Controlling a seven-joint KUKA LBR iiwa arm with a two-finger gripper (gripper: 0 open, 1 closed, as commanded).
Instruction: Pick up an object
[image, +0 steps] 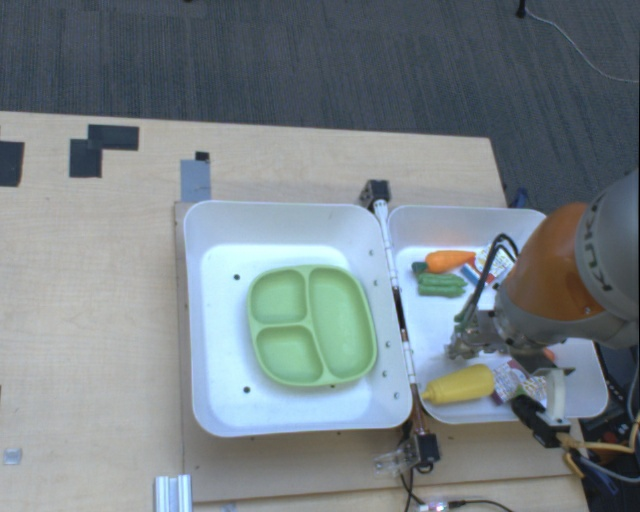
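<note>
The right bin (405, 285) holds an orange carrot-like toy (449, 261) and a green toy (441, 286) near its far side, and a yellow toy (460, 385) near its front edge. My gripper (466, 343) reaches down into this bin, between the green toy and the yellow one, just above the yellow toy. The grey arm with its orange band (550, 275) covers much of the bin's right half. A small item with red and white marks (517, 380) lies right of the yellow toy.
The left bin (215, 330) carries a light green divided plate (311, 325) with three compartments. Clamps and cables sit at the bins' shared edge (377, 193) and at the front (415, 452). Dark tape squares mark the bench at the far left.
</note>
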